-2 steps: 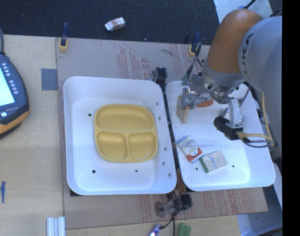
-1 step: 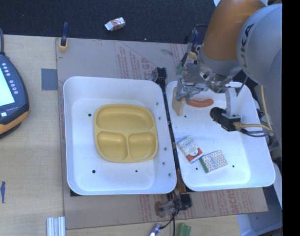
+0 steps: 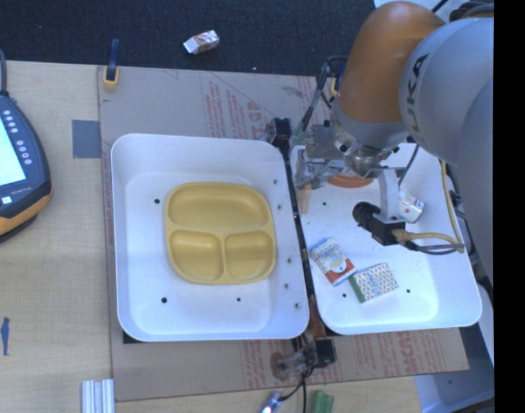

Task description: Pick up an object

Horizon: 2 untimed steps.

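Observation:
My gripper (image 3: 309,179) hangs low over the far left corner of the right bin (image 3: 443,312), close to the wall between the two bins. An orange object (image 3: 352,180) lies just to its right, mostly hidden under the wrist. Nearer the front of that bin lie a small white packet with red and blue print (image 3: 329,259) and a green patterned packet (image 3: 373,282). Both lie apart from the gripper. A yellow divided tray (image 3: 219,231) sits in the middle of the left bin (image 3: 133,308).
A teach pendant (image 3: 9,170) rests on the bench at the far left. A crumpled wrapper (image 3: 201,42) lies on the dark floor beyond the bench. A clamp (image 3: 112,69) stands at the cardboard's far left corner. The arm covers the right bin's far side.

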### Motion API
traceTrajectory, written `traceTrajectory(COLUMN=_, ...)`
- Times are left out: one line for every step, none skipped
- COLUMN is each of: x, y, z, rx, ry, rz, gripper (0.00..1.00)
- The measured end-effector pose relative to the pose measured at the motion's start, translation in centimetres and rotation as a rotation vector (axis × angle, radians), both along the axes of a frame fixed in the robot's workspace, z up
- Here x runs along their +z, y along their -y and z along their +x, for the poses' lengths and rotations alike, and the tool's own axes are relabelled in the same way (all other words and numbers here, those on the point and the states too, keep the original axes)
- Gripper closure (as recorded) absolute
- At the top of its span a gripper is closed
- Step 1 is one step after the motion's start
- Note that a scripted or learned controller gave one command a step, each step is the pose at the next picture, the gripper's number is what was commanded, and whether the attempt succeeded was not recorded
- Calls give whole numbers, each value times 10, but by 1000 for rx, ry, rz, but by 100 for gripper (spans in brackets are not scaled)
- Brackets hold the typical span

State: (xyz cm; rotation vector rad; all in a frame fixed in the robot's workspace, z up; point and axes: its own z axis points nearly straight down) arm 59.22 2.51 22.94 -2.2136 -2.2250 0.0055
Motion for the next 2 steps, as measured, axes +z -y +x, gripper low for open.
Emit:
traceTrajectory(x=-1, y=-57, z=-19, rx=2, ry=-1, rz=-1, gripper=100)
traceTrajectory(x=-36, y=20, z=3, rx=2, ry=1, rz=7, gripper=100)
